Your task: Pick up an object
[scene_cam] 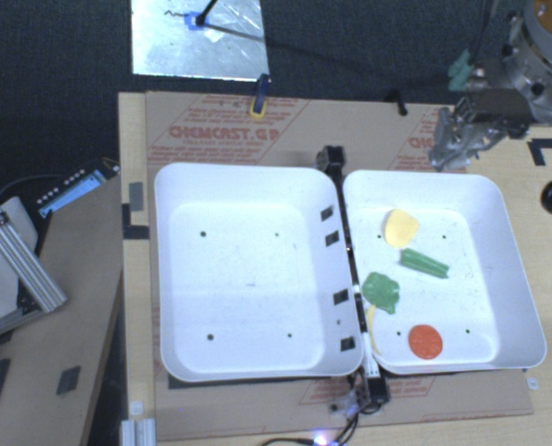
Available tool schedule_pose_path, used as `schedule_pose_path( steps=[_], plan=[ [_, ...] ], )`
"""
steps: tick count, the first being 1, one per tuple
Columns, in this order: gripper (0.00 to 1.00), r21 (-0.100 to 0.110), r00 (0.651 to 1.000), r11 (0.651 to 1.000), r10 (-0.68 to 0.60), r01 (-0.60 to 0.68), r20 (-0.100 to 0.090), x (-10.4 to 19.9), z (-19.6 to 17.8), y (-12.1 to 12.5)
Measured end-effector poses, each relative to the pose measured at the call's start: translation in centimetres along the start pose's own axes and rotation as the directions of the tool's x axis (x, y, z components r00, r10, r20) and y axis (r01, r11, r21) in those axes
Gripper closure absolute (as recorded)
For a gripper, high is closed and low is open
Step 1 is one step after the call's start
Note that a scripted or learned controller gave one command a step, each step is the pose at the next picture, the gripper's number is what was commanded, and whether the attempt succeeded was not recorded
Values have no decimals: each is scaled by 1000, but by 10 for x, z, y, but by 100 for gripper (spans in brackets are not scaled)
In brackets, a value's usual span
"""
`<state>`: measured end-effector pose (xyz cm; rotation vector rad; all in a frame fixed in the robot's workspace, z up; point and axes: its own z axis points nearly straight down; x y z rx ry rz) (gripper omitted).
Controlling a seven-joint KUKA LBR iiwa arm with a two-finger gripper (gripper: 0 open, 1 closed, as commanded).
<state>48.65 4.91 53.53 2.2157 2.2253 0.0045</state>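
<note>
The green stick-shaped piece (425, 265) lies in the right bin (510, 249), long axis pointing from upper left to lower right. The end effector (451, 149) hovers above the bin's far edge; its state I cannot tell.

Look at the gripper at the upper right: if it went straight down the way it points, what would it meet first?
The gripper hangs over the far rim of the right bin, so it would probably meet that rim or the floor just inside. The yellow piece lies further in. Depth is hard to judge.
</note>
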Motion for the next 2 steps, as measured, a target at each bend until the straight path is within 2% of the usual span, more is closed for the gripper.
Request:
schedule_pose_path(
  steps=[2],
  plan=[
    [100,0,1000,1000,0,0,0,9,0,0]
  ],
)
